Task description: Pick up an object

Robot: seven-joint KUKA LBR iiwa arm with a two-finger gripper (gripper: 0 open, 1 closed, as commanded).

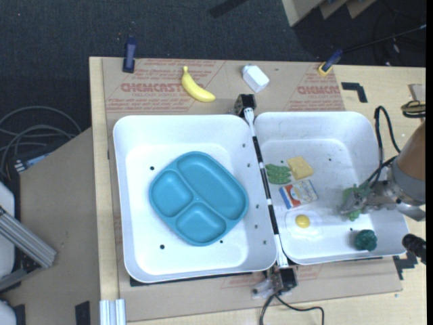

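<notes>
You see two white bins side by side on the bench. The left bin holds a blue divided plate, lying flat near its middle. The right bin holds the small things: a green leafy piece at about nine o'clock, hard against the wall shared with the left bin; a yellow block just beside it toward the centre; a white card with red and blue print below the block; a little yellow round piece at about seven o'clock; and a dark green lump at about five o'clock, close to the near rim.

The gripper sits low at about four o'clock in the right bin, the arm coming in from the right edge. Something greenish shows at its tip, but the view is too blurred there for you to say whether it is an object or part of the tool, so the state of the claw cannot be told.

Outside the bins, at twelve o'clock on the bench, lie a banana and a white block, well apart from each other.
</notes>
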